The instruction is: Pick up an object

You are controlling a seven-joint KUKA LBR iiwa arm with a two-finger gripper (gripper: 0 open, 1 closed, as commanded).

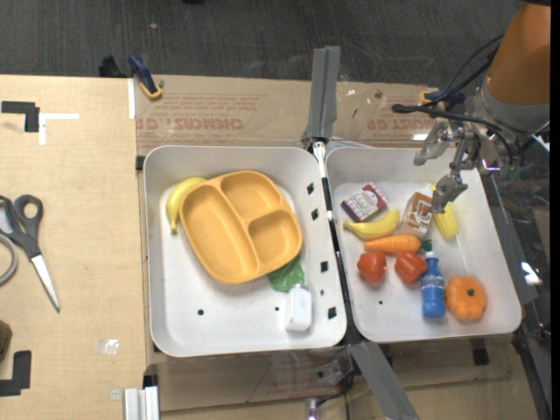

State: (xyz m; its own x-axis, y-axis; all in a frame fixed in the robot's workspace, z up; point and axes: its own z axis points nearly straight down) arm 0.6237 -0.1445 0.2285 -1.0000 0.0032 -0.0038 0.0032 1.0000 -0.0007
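At right of frame I see the yellow corn cob (446,223) lying in the right bin (503,261) beside a snack packet (418,213), my gripper (444,192) poised just above it, its grip state impossible to tell.

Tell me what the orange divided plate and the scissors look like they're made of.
Divided plate: likely plastic, matte orange, with uniform colour and soft moulded edges. Scissors: metal blades with a dull grey sheen; the grey handle loops look like plastic, though that is uncertain.
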